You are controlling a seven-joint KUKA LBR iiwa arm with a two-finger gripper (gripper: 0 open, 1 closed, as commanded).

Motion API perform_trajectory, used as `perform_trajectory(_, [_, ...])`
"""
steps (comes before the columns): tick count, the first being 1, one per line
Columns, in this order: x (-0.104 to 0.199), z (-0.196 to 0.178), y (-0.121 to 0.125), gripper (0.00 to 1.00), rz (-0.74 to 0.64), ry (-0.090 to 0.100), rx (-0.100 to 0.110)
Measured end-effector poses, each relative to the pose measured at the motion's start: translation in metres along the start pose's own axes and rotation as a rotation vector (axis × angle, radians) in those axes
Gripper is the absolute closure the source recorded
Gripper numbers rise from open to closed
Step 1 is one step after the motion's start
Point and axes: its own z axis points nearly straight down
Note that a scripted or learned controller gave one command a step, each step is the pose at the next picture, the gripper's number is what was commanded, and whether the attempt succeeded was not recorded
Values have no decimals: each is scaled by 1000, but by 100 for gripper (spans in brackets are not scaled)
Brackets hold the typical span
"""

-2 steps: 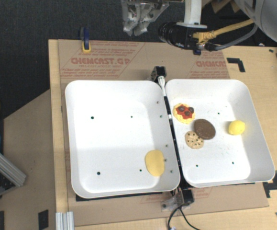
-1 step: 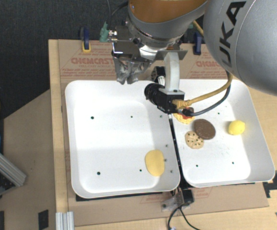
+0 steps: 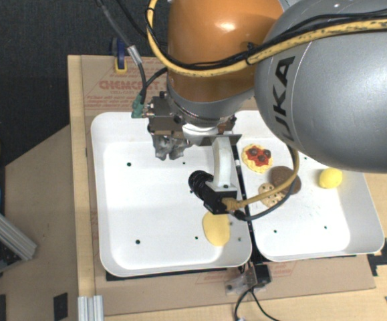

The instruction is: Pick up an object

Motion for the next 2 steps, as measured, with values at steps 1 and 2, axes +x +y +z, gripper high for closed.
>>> perform_trajectory(1, [-1,-174,-9,100,-3,14,-32])
perform_trajectory(2, [0,-52,-25,100,-1,-1,0])
